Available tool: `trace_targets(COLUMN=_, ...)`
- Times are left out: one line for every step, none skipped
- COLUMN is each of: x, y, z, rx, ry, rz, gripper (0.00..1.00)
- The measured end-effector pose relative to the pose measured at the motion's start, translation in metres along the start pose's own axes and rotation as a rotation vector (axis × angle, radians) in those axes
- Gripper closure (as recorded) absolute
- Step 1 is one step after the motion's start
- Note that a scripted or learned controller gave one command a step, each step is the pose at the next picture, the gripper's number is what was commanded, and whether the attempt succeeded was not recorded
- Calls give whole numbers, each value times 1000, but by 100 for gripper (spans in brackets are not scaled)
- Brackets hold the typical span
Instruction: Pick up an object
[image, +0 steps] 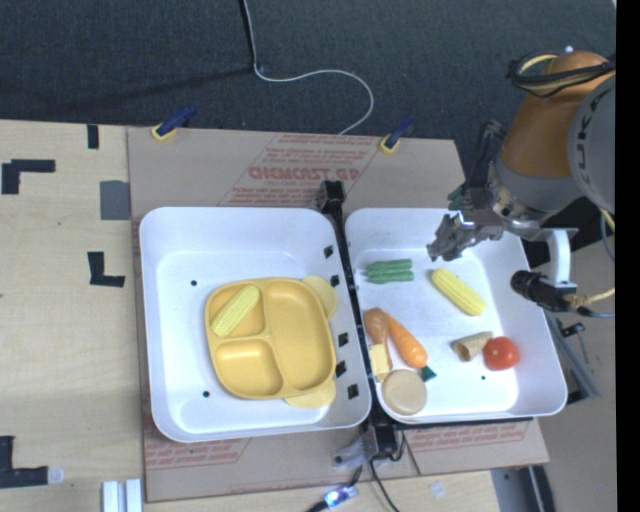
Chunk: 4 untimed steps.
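My gripper (447, 245) hangs over the upper part of the right bin (520, 395), just above and left of a yellow corn cob (458, 290). Nothing shows between its fingers. A green bean bundle (388, 270) lies to its lower left. An orange carrot (406, 342), a tan piece (377, 326) and a pale yellow block (380, 359) sit near the bin's left wall. A round cream disc (405, 391) rests at the front. A red tomato (501, 352) and a small brown piece (470, 346) lie at the right.
The left bin (165, 300) holds a yellow divided tray (290, 335) with a yellow corn piece (235, 310) in its upper left compartment. A black divider with clips (345, 300) runs between the bins. A white cable (310, 75) lies on the dark surface behind.
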<state>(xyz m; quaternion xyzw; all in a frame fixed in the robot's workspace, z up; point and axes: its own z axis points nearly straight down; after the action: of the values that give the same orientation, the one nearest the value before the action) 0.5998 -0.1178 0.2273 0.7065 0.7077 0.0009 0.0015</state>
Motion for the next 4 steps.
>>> trace_targets(x=56, y=22, z=11, rx=4, ry=2, rz=-5, gripper=100)
trace_targets(x=106, y=40, z=-4, rx=3, ry=3, rz=-6, gripper=100)
trace_targets(x=128, y=53, z=-6, rx=4, ry=2, rz=-2, gripper=100)
trace_targets(x=136, y=52, z=11, rx=7, ry=0, rz=0, gripper=100)
